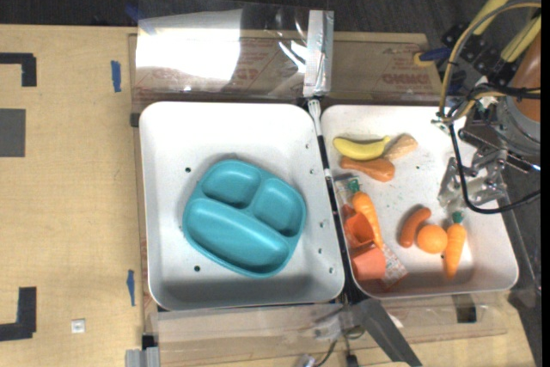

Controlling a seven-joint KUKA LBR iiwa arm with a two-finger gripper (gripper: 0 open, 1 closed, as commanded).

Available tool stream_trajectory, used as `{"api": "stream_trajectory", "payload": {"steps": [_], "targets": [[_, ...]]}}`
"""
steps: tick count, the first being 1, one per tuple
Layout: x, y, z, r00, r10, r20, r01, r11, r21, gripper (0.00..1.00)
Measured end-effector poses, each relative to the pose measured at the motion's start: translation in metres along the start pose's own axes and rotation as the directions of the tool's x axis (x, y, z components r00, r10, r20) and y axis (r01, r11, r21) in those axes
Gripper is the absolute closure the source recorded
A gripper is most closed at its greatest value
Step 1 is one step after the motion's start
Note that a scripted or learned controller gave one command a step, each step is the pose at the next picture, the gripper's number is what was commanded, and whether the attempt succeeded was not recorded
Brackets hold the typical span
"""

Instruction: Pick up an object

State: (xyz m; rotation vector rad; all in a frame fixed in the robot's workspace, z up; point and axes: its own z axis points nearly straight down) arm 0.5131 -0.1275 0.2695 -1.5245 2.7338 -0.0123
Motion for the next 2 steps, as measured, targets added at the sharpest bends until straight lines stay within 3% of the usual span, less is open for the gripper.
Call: {"api": "stream_trajectory", "payload": {"steps": [1,2], "targets": [[0.000,0.001,0.003,1.000,-0.001,-0.001,0.001,1.000,-0.006,0.00],[0.043,0.016,0.135,0.998,0.060,-0.005,-0.060,0.998,-0.017,0.00]]}}
